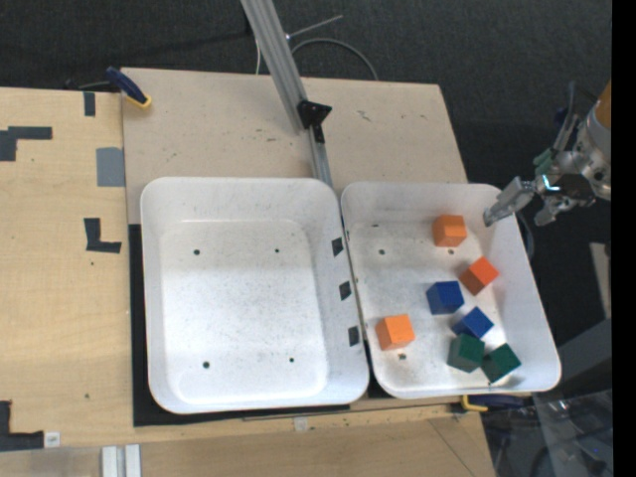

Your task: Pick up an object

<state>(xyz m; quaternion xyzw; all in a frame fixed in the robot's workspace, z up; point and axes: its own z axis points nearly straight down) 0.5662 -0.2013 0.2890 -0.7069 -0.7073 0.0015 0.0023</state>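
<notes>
Look to the right bin (517, 256): all the blocks you could pick lie inside it, on its right half. An orange block (449, 230) sits nearest the bin's far edge. A second orange block (481, 273), turned at an angle, lies just toward the near side of it, close to the right wall. A blue block (444, 296) sits beside that one, more toward the bin's middle, and another blue block (476, 322) lies just nearer the front. Two dark green blocks (465, 352) (501, 362) crowd together in the near right corner, touching or almost touching each other and the second blue block. A third orange block (396, 331) lies apart from the rest, toward the bin's left wall.

The left bin (159, 266) stands beside it on the bench (199, 117), their walls meeting along the middle.

Your claw (525, 199) hangs at the far right corner of the right bin, over its rim, clear of every block. Nothing is between its fingers; you cannot tell from this view how wide they are spread.
</notes>
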